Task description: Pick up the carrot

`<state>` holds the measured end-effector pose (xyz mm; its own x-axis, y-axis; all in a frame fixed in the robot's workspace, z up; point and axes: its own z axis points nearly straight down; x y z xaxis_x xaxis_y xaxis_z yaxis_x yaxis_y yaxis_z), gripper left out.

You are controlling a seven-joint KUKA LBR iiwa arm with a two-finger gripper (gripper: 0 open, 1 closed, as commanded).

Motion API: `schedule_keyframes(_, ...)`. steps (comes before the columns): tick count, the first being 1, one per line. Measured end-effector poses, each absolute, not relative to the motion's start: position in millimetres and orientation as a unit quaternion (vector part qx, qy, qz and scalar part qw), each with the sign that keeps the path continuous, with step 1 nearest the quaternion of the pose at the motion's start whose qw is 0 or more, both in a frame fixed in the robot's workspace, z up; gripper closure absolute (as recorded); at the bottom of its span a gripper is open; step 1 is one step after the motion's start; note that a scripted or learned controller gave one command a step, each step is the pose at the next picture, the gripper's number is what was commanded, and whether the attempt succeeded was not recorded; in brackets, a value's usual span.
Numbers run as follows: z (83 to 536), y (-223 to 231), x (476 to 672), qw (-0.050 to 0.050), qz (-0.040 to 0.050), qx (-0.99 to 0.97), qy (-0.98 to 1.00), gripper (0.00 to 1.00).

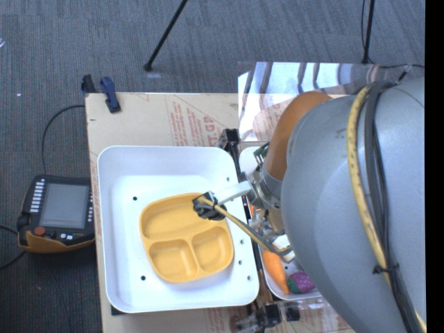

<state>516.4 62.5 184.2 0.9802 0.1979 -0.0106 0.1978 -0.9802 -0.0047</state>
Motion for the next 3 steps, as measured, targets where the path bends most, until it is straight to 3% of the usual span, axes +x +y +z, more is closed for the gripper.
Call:
schedule_keyframes(1, 184.7, 62.5, 516.5, 0.002, 0.0051, -0.995, -0.099, 0.00)
schedule_keyframes(2, 184.9, 57.8, 473.6, 0.003, 0.0064, -0.980, -0.197, 0.00)
schedule_keyframes(3, 184.8, 42.5, 474.3, 0.003, 0.0058, -0.941, -0.339, 0.00)
